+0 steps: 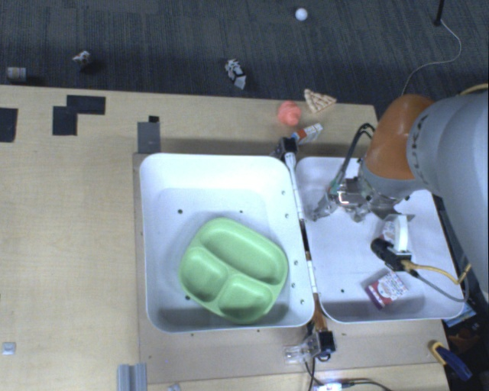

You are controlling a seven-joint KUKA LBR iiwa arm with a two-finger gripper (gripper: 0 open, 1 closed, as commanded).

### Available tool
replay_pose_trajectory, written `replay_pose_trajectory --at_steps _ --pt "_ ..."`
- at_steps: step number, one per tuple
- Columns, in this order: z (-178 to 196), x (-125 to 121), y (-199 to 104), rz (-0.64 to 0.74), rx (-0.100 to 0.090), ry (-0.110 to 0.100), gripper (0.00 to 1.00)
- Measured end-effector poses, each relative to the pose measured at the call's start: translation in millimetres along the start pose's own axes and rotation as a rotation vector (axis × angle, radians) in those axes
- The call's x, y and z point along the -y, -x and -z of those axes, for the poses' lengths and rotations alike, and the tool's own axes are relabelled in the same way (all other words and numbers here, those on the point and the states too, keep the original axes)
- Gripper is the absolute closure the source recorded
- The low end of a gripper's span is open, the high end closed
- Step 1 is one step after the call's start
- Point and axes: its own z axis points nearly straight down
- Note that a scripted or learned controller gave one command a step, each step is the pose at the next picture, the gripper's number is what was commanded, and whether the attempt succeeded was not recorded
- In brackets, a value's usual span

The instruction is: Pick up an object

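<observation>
A green divided plate (233,267) lies tilted in the left bin (164,183), toward its front. In the right bin (336,305), a small red and white packet (387,290) rests near the front right corner. My gripper (327,206) hangs low over the back left part of the right bin, close to the wall shared by both bins. It is well apart from the packet, and I see nothing held in it. The grey arm with its orange band (393,145) covers the bin's back right area.
Behind the bins on the bench lie a pink ball (289,113), a wedge-shaped toy (318,100) and a small tube (309,133). A white ball (301,14) and small scraps (237,72) sit on the dark floor beyond.
</observation>
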Motion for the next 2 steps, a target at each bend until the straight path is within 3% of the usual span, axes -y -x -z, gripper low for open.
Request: replay_pose_trajectory --at_steps 1,2 --pt "12 -2 0 0.002 0.001 0.007 1.0" --pt "91 -45 51 -0.003 0.002 0.001 1.0"
